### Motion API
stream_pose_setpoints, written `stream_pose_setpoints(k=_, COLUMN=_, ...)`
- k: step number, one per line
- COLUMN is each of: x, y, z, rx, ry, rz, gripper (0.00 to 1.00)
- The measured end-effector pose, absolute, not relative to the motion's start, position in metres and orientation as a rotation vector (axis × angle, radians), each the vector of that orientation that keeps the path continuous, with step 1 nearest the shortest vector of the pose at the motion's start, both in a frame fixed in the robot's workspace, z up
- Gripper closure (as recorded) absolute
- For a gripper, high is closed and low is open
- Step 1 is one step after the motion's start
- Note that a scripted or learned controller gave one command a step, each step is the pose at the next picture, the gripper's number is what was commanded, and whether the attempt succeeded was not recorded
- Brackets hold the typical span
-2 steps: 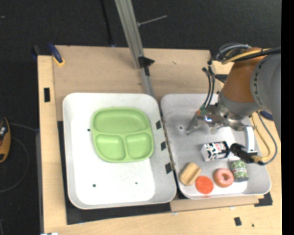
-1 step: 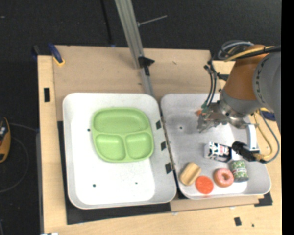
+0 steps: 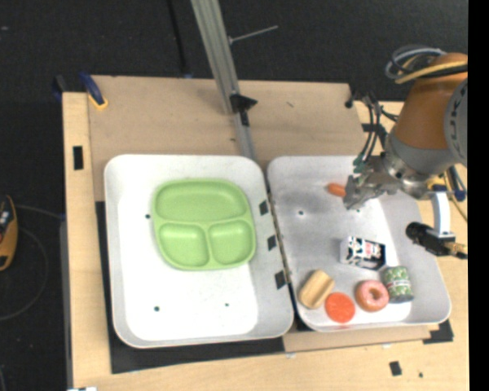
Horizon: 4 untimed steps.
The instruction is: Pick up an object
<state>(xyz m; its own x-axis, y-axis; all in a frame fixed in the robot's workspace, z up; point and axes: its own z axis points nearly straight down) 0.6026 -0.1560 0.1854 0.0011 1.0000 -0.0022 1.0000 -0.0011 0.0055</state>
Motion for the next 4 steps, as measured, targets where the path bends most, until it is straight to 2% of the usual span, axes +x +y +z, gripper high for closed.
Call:
stream_pose_setpoints(k=2, x=0.612, y=-0.156, z=0.264, rx=2.215, ry=2.221, rz=0.004, gripper=1.00)
stream_pose_setpoints(k=3, x=0.601, y=-0.098, z=0.257, rx=2.215, ry=2.228, rz=0.001, gripper=1.00)
stream_pose_setpoints(k=4, x=0.600, y=-0.047, z=0.245, rx=2.215, ry=2.228, rz=0.001, gripper=1.00)
